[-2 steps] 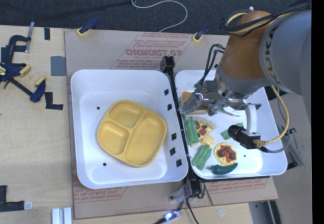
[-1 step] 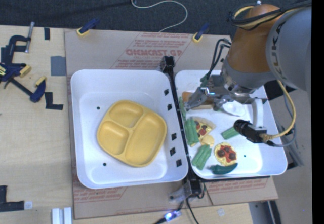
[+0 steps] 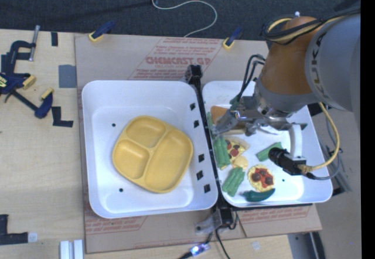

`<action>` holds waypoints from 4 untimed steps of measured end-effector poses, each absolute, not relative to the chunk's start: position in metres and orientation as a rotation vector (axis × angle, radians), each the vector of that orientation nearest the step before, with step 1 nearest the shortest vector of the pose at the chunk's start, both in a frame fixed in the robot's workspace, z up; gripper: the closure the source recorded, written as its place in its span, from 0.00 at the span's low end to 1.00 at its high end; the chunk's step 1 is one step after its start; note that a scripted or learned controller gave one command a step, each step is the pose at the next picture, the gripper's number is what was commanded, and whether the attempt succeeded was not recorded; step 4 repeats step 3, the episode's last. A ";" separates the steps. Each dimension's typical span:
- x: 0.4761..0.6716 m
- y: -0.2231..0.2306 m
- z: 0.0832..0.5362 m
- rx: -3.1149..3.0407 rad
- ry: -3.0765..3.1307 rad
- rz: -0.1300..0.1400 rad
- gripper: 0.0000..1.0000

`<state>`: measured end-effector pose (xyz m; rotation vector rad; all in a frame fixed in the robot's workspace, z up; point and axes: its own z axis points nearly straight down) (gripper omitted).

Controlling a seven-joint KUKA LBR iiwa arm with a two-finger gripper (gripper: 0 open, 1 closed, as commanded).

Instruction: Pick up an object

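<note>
**Arm low over the toy food in the right bin**

The grey arm (image 3: 328, 58) with its orange band reaches in from the right of the frame and bends down over the right bin (image 3: 313, 193). Its gripper (image 3: 234, 123) sits at the upper left part of that bin, close to the divider between the two bins. Whether the jaws are apart or together cannot be told, since the metal parts there blur into the things beneath.

Small toy food pieces lie in the right bin, mostly in its left and lower middle. A brown piece (image 3: 218, 113) lies just beside the gripper, at its upper left. Below the gripper lie a green strip (image 3: 221, 152) along the divider, a pizza slice (image 3: 237, 150), a second green piece (image 3: 233, 181), a round pizza (image 3: 261, 177) and a dark green piece (image 3: 258, 196) near the lower edge. Another green piece (image 3: 268, 152) lies right of the pizza slice.

The left bin (image 3: 99, 99) holds a yellow divided plate (image 3: 152, 153), lying flat near its middle. Blue clamps (image 3: 20, 85) lie on the bench at the upper left of the frame.
</note>
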<state>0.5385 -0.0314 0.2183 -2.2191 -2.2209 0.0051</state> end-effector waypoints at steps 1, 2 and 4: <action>0.545 -0.029 0.214 -2.218 -2.223 0.003 1.00; 0.545 -0.031 0.234 -2.218 -2.222 0.001 1.00; 0.549 -0.023 0.229 -2.218 -2.222 0.004 1.00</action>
